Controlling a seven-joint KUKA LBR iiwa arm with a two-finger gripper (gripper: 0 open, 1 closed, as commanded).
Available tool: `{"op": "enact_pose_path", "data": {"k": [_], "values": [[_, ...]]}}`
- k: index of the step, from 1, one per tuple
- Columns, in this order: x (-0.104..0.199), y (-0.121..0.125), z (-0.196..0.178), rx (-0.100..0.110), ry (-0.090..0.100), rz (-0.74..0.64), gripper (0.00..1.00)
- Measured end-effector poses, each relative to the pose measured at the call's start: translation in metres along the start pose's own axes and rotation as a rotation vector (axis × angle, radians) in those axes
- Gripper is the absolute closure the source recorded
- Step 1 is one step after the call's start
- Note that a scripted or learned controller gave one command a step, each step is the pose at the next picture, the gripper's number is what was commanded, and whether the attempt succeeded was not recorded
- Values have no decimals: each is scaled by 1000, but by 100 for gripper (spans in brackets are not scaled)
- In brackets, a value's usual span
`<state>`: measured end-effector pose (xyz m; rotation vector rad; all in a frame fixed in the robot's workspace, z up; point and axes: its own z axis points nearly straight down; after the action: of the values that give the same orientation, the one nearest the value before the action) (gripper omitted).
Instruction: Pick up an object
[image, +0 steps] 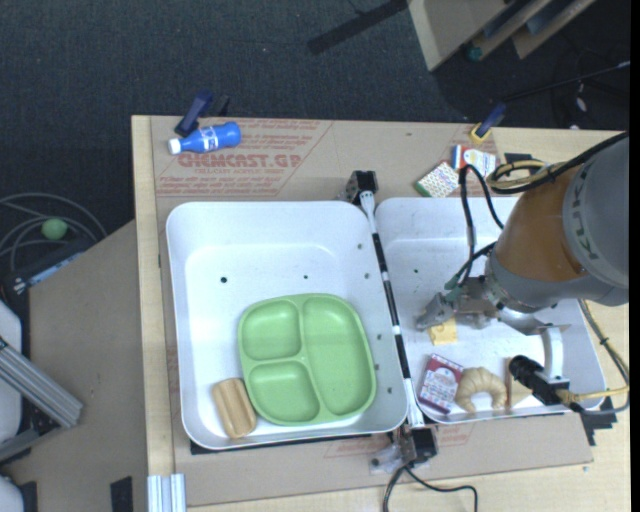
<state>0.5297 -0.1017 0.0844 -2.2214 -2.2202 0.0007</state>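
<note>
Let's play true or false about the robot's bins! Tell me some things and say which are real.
1. The green plate lies in the left bin. True.
2. The green plate has three sections. True.
3. The croissant sits on the green plate. False: it lies in the right bin, near the front.
4. The blue bottle is inside a bin. False: it lies on the bench behind the left bin.
5. The robot's hand is over the right bin. True.
</note>
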Motion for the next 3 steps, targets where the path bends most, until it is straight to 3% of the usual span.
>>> {"op": "enact_pose_path", "data": {"k": [2,3], "values": [[0,22,0,-2,-1,-1,0],[2,8,0,1,1,0,0]]}}
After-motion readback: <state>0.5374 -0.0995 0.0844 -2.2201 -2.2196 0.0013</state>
